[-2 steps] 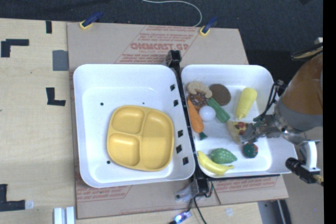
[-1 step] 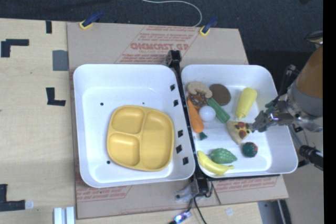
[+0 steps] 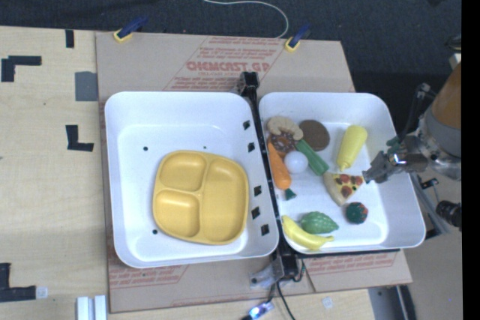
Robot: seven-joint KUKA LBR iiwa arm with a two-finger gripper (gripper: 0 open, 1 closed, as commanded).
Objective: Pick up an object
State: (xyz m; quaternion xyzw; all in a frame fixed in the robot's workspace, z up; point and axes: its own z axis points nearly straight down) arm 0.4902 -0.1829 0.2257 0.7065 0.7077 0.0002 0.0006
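Observation:
The right bin (image 3: 401,225) holds several toy foods. Among them are a yellow corn cob (image 3: 351,146), a brown round cookie (image 3: 315,134), a green cucumber (image 3: 311,158), a white egg (image 3: 298,162), an orange carrot (image 3: 280,171), a pizza slice (image 3: 342,186), a red-and-green berry (image 3: 356,213), a green leafy piece (image 3: 319,222) and a banana (image 3: 303,236). My gripper (image 3: 376,171) hangs over the bin's right side, just right of the pizza slice and below the corn. Nothing is seen held in it.
In the left bin (image 3: 124,161) lies a yellow divided plate (image 3: 201,196). A ridge with black clips (image 3: 259,161) separates the two bins. The arm's wrist (image 3: 442,139) reaches in over the right bin's right wall. Cardboard lies under both bins.

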